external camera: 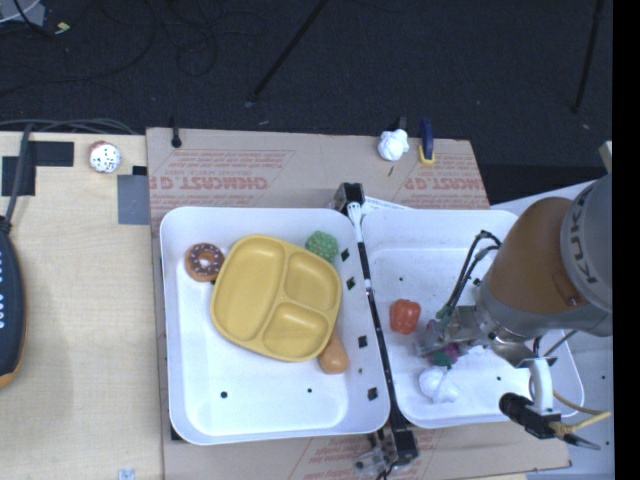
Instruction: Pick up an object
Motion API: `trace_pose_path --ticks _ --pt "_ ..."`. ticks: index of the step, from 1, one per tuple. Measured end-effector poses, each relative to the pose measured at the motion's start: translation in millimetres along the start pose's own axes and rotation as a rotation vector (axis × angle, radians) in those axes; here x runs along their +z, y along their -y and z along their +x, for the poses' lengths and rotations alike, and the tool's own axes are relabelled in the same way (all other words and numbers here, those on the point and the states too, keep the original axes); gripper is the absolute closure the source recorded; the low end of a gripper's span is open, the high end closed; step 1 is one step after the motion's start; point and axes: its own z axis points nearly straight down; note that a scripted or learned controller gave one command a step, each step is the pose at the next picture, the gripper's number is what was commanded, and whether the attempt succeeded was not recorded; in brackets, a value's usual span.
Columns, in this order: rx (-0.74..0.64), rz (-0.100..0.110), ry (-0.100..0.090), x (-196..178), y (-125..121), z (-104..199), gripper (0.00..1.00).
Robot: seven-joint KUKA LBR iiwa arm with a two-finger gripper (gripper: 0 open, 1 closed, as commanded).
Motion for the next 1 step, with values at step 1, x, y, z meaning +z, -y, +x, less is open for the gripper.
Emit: trace_pose_path --ticks 1 --pt "-0.018 -0.012 -0.002 -95.1 -55.9 66.1 1.0"
